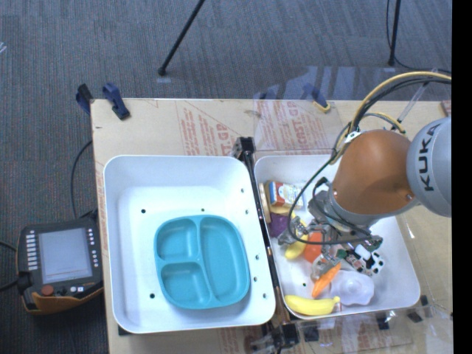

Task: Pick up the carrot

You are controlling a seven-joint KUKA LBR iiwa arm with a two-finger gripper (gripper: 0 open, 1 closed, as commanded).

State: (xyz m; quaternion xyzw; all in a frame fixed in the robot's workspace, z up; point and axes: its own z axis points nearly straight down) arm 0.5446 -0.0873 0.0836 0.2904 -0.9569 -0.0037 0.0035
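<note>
carrot (325,279) in right bin (408,271)

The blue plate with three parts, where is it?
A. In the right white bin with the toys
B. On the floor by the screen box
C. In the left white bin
C. The blue plate lies flat in the left white bin, while the carrot and the banana lie in the right white bin under the gripper.
</note>
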